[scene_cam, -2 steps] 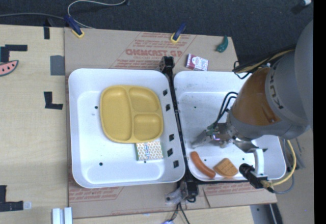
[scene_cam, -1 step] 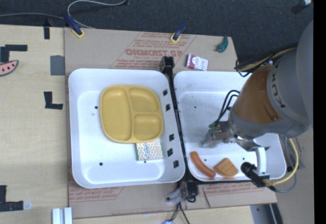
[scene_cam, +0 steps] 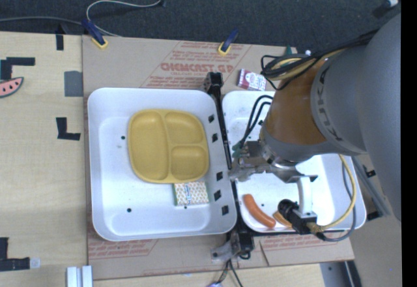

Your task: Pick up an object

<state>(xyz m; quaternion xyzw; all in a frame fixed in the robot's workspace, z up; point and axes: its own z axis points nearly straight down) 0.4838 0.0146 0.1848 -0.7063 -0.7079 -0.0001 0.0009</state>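
Grey arm (scene_cam: 365, 83) overhangs right bin (scene_cam: 339, 214) on cardboard-covered bench (scene_cam: 130, 64); gripper (scene_cam: 244, 162) state unclear.

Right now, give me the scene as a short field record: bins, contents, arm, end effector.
left bin: shallow white bin; holds a yellow three-compartment plastic plate and a small patterned rectangular packet touching the plate's near edge
right bin: shallow white bin; holds an orange hot-dog-shaped toy near its front left corner
arm: grey with orange band, over the right bin
end effector: low over the right bin; finger state hidden
outside bins: small dark red packet on cardboard
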